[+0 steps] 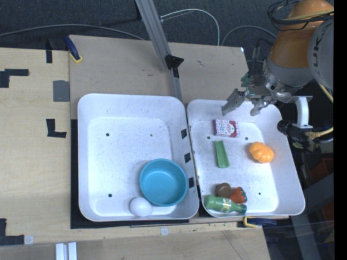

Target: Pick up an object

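My gripper [242, 106] hangs over the far edge of the right bin [287, 194], its two fingers spread apart with nothing between them. Just below it lies a small red and white box [225, 128]. A green stick-shaped item [221, 154] rests in the middle of that bin, and an orange fruit [261, 152] lies to its right. At the near edge sit a brown and red item [230, 190] and a green bottle [224, 204] on its side.
The left bin [108, 118] holds a blue bowl [162, 181] and a white ball [140, 206] at its near edge. A grey pole [157, 31] slants down to the gap between the bins. Cables run behind the bench.
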You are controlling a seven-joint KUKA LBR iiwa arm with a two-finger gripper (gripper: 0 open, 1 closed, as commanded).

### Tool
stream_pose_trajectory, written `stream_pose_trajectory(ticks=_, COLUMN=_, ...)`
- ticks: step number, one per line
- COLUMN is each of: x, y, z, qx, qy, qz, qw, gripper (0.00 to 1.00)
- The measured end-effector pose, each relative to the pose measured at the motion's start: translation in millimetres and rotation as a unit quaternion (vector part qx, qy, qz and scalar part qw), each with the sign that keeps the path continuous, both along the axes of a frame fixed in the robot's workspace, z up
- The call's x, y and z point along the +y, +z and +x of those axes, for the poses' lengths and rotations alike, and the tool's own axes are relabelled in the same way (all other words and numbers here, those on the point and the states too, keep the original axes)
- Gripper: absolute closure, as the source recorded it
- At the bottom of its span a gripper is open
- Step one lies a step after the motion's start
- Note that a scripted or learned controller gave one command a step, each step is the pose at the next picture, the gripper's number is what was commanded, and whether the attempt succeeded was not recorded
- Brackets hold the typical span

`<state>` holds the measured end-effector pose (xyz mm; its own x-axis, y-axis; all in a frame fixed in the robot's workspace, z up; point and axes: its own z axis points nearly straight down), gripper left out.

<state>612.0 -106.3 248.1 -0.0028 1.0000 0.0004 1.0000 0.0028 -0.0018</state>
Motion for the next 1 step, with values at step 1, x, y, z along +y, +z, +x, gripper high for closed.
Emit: stream_pose_trajectory(ticks=1, x=-0.1, y=0.0, z=0.0, qx=0.0, qy=0.0, qz=0.0, qw=1.0, gripper=0.0)
